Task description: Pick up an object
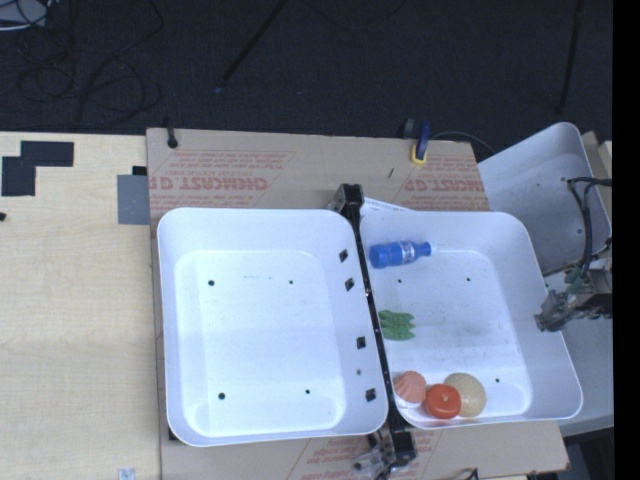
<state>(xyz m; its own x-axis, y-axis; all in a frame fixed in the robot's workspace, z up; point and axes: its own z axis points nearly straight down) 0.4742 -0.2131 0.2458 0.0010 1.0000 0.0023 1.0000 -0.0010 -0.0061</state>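
The right bin (505,230) holds several small things. A blue bottle (399,254) lies on its side near the bin's back left corner. A small green piece (396,325) rests by the left wall. In the front left corner sit a pink round piece (408,386), a red round piece (442,401) and a tan ball (467,393), close together. My gripper (556,315) hangs just outside the right rim of this bin, a small dark shape with cables, well apart from all the objects.
The left bin (255,230) stands beside the right one, with a black divider strip (365,313) between them. Both rest on a cardboard sheet (300,173). The grey arm link (535,183) slants over the back right corner.
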